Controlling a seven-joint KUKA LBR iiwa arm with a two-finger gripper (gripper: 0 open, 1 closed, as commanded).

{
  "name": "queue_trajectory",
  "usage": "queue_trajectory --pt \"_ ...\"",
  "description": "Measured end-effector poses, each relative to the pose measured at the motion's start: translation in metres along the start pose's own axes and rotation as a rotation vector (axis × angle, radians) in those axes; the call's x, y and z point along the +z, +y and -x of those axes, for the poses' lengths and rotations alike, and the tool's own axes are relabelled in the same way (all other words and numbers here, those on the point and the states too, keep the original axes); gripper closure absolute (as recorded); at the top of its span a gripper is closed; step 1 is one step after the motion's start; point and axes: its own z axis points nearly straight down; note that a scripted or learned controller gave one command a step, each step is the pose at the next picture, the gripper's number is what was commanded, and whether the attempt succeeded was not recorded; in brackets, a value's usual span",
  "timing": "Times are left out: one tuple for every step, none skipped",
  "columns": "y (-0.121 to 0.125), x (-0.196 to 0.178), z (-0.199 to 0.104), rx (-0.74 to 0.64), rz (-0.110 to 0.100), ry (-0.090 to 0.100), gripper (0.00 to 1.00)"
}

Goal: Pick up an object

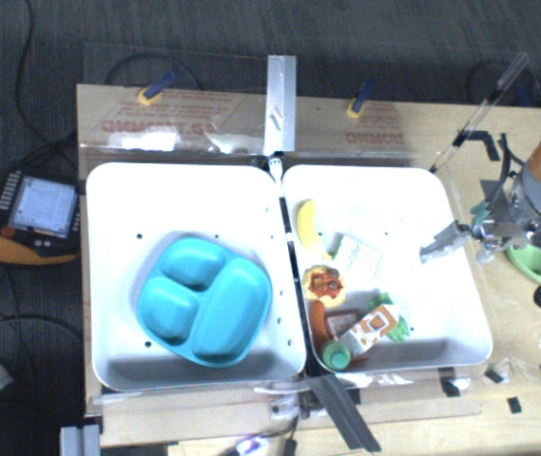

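The right bin [446,297] holds a cluster of small objects along its left side. A yellow banana [306,222] lies at the top, with a white and green packet [354,254] beside it. Below come an orange and red toy [324,281], a dark brown piece [339,318], an orange and white carton [369,329] and a green bottle [336,356]. My gripper [441,246] hangs over the bin's right side, well to the right of the cluster and touching none of it. Nothing shows in its grasp.
A blue divided plate [205,299] lies in the left bin [118,207]. A metal divider [289,255] separates the bins. A green object [534,257] sits on the bench right of the arm. A handheld pendant [34,215] lies on the floor at the left.
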Motion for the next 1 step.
queue_trajectory --pt "0.0000 0.0000 0.0000 0.000 0.000 0.000 0.00"
